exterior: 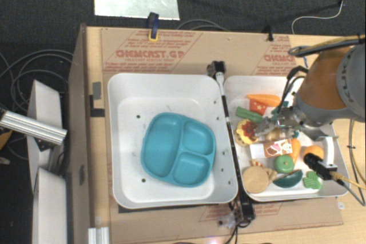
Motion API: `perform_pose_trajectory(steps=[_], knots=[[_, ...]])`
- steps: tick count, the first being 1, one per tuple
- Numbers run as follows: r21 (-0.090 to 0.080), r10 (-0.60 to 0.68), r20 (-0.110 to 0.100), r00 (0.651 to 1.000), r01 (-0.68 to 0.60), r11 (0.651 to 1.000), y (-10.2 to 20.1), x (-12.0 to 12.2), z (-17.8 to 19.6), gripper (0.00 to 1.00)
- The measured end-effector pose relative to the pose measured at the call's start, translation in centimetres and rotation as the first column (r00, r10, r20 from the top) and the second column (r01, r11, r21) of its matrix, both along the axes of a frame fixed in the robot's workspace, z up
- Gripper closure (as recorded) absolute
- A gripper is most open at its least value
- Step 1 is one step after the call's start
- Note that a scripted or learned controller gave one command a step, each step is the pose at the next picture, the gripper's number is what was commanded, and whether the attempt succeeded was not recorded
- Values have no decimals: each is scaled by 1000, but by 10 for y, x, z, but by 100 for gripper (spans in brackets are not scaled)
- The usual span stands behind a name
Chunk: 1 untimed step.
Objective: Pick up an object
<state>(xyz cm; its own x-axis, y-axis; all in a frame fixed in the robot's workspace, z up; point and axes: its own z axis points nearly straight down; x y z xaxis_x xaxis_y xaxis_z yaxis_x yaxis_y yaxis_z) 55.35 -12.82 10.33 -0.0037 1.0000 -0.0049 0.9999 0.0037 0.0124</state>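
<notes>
Arm [331,86] reached in from the right over the right bin [337,191]. Gripper [273,123] low among the toys, just right of the yellow-red toy [247,132] and below the green piece [249,114]; carrot [264,100] above. Fingers' state could not be told; nothing seen between them. Card [278,149], green ball [284,164] and cookie [255,179] nearer the front. Blue tray [177,148] in the left bin [123,180].
</notes>
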Motion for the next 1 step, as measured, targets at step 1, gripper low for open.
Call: perform_pose_trajectory(steps=[1], knots=[[-2,-7,0,1000,7,1000,-4,-29,-15,0]])
